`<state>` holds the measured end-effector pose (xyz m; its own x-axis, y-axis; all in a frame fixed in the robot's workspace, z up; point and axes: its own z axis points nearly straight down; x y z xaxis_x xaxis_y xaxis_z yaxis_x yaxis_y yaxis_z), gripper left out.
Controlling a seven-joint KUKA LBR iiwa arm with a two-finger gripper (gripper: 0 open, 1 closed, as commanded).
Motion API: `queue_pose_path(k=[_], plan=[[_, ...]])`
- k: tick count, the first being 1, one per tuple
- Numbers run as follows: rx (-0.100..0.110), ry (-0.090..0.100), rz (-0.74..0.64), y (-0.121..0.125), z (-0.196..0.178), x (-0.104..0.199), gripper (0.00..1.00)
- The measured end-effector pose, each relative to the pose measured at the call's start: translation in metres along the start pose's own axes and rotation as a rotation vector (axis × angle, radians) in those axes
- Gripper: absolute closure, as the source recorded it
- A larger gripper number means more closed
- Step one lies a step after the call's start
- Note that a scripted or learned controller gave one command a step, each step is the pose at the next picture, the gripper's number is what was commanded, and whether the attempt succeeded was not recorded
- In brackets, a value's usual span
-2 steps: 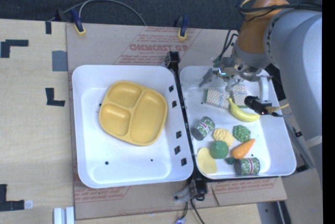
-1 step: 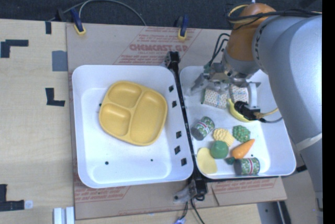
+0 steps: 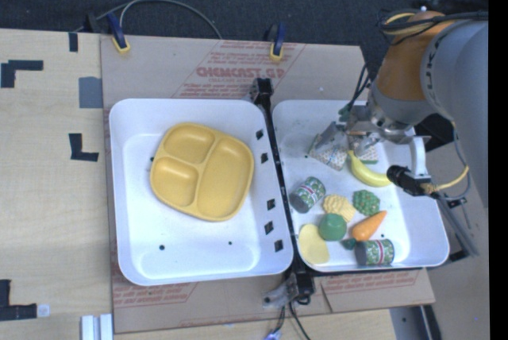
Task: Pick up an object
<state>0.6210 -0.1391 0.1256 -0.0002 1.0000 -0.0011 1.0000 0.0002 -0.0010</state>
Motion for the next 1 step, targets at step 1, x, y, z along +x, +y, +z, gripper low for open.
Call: queue_pose_path(k=[1], plan=[[-0.001,0.000,0.000,-0.0735,0.0394,-0.0396,0.00]])
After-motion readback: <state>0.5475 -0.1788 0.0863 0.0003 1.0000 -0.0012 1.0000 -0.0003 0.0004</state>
